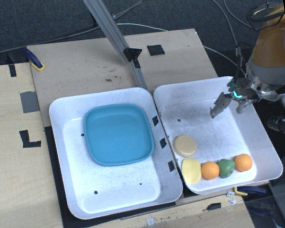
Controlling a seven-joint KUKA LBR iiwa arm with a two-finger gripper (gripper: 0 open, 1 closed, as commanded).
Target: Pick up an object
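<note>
Objects for picking lie in the right bin [253,136], clustered along its near wall, while the gripper [231,105] hangs over that bin's far right part.

Left bin [67,149] holds a blue square plate [117,133] lying flat at its centre. Arm [270,55], grey with an orange band, reaches in from the right; its two fingers stand spread apart with nothing between them. Near-wall row, left to right: yellow piece [191,170], orange ball [210,170], green item [226,167], second orange ball [243,162]. A beige round piece [185,145] lies just beyond the yellow piece, well apart from the gripper.
</note>
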